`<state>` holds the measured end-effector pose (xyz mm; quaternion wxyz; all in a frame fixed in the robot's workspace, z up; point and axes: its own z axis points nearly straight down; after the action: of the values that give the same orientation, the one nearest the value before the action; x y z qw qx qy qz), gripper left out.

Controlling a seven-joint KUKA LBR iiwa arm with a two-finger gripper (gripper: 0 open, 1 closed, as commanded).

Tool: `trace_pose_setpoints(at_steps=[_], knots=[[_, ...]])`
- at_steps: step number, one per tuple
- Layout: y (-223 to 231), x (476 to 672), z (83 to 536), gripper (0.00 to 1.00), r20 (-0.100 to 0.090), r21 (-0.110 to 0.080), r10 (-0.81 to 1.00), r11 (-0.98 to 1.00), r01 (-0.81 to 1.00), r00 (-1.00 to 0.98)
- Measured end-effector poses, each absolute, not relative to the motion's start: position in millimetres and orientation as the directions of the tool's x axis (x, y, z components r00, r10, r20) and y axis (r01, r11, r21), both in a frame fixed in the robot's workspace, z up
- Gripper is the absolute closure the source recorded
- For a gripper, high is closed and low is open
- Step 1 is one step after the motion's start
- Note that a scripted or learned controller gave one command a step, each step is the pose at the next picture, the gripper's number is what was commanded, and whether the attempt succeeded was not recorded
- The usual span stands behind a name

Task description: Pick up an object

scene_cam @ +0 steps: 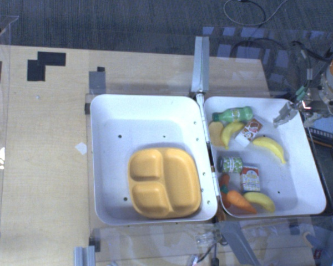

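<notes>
my hand (pixel 284 115) hangs over the top right edge of the right bin (pixel 316 187). its tips point down to the left, and i cannot tell if they are spread or pressed together. nothing is in it.

the closest toy is a yellow banana (pixel 270 147), just below my hand and a little to the left. left of my hand lies a green bottle (pixel 233 114), and under it a small red and white box (pixel 251 131) and another banana (pixel 231 132). further down from my hand sit a little green can (pixel 231 164), a red box (pixel 250 177), an orange carrot (pixel 238 200) and a third banana (pixel 260 200), all near the bottom of that bin.

far to the left of my hand, in the left bin (pixel 111 148), rests a yellow tray (pixel 164 180) with three parts. both bins sit on the desk (pixel 39 165).
</notes>
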<state>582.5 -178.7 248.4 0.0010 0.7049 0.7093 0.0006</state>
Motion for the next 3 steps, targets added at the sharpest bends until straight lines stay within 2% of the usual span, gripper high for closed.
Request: trace_pose_setpoints(at_steps=[1, 2, 3], knots=[[-178, 564.3, 98, 0.0, -0.002, 0.004, 0.98, 0.197, 0.98, -0.197], [-178, 566.2, 108, 1.0, -0.002, 0.007, 0.98, 0.198, 0.98, -0.198], [-194, 557.5, 94, 1.0, -0.008, 0.02, 0.96, 0.28, 0.96, -0.28]])
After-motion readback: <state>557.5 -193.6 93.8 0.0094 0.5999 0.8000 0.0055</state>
